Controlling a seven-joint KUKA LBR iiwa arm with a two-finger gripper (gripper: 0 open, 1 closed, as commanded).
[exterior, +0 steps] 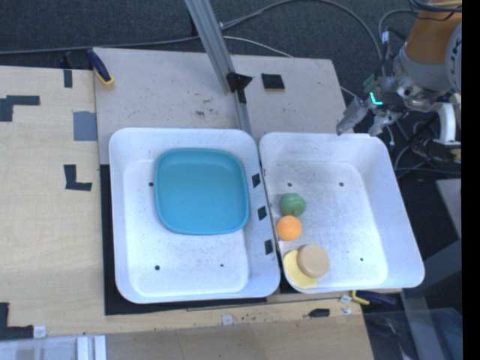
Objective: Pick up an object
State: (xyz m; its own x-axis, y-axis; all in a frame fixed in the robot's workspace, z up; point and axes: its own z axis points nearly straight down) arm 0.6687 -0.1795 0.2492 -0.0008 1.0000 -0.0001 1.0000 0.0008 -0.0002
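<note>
Tool: tool [363, 120] sits above the far right corner of the right bin [390, 201], outside the rim, well apart from every object. Two fingers splayed, nothing between them, so released and empty.
Arm: orange band [435, 40] at the top right of the view; wrist angled down toward the bin corner. Looks like a parked or approach pose, not a grasp.
Targets: green ball [292, 204], orange ball [289, 228] just below it, and a tan round block [313, 261] lying on a yellow piece [294, 274]. All are bunched against the left wall of the right bin, near the divider.
Left bin: left bin [124, 201] holds a blue plate [201, 190], flat, roughly centred.
Grasp note: wall-hugging cluster leaves little finger room on the divider side. Green ball is probably the easiest pick, being clearest on the open side.
Hedge: finger gap is small and dim at this range; open is my best reading.
Progress: pick not started.
</note>
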